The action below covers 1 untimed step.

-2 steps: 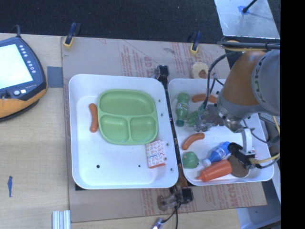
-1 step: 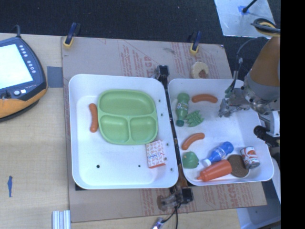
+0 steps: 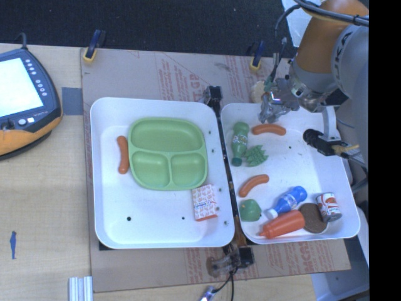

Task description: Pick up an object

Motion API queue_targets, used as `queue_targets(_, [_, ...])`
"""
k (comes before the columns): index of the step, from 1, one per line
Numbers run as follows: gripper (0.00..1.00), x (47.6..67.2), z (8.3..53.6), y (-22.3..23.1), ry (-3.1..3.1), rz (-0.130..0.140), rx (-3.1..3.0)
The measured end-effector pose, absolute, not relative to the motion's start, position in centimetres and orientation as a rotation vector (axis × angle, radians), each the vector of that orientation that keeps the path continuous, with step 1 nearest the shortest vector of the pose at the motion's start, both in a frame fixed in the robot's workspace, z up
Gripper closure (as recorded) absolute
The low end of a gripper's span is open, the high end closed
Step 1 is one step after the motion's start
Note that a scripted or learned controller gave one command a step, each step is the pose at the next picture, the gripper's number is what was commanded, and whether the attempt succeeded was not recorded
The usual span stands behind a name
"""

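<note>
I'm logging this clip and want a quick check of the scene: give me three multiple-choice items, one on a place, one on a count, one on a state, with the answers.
1. Where does the green divided plate lie?
A. In the left bin
B. In the right bin
C. On the bare bench

2. How many sausages are in the two bins together?
A. One
B. Three
C. Five

3. How does the blue bottle rest?
A. Standing upright
B. Lying on its side
C. Held above the bin

Answers:
1. A, it sits inside the left bin beside a sausage.
2. B, one in the left bin, two in the right bin at and.
3. B, it lies flat near the carrot.
</note>
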<state>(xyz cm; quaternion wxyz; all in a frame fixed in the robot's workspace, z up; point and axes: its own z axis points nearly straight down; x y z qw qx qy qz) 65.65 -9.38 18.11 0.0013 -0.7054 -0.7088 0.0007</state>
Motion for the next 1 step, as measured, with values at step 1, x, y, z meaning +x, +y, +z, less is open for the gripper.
queue_targets(1, [0.00,65.63,18.09,-9.44,-2.225,0.004,-2.215])
